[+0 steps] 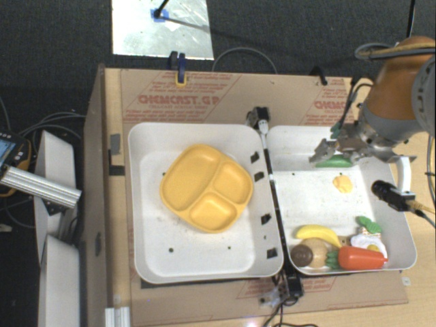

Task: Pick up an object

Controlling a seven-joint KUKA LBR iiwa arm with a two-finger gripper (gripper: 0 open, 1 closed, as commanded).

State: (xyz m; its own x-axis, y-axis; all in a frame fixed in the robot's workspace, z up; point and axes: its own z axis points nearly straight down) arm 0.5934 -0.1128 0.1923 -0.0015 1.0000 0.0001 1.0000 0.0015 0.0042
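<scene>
We see gripper low over green item at right bin's far side, seemingly positioned to grab it; jaws' state unclear. Other toys clustered near corner.

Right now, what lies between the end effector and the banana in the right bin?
In the camera view, only a small yellow piece lies between the end effector and the banana; the rest is bare bin floor.

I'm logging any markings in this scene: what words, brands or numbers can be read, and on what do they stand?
"CHEMCAST GP": red print on the brown board under the bins, left of centre behind the left bin.
The same red print repeats at the board's far right and near edge, but is cut off or too blurred to read.
Nothing else is readable.
</scene>
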